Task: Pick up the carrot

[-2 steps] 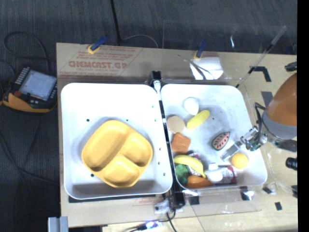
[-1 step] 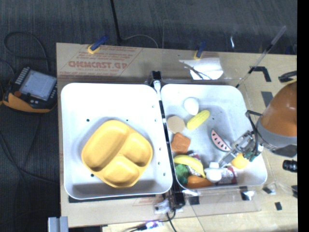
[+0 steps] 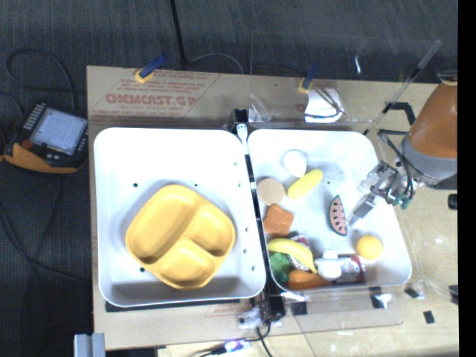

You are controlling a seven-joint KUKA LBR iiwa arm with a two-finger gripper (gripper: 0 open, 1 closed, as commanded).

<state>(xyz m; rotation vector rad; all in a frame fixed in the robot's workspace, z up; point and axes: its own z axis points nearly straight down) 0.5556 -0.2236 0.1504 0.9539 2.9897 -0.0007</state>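
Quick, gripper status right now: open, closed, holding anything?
Gripper: over the right bin, near the watermelon slice; open or closed cannot be told. Carrot lies at the bin's front.

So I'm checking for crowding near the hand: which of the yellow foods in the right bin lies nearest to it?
The round yellow lemon, just below the hand at the bin's right side. The long yellow piece and the banana both lie farther left.

The worktop [image 3: 186, 95] is brown board printed with red lettering. Two white bins lie on it side by side, touching: left bin [image 3: 119, 155], right bin [image 3: 387, 236].
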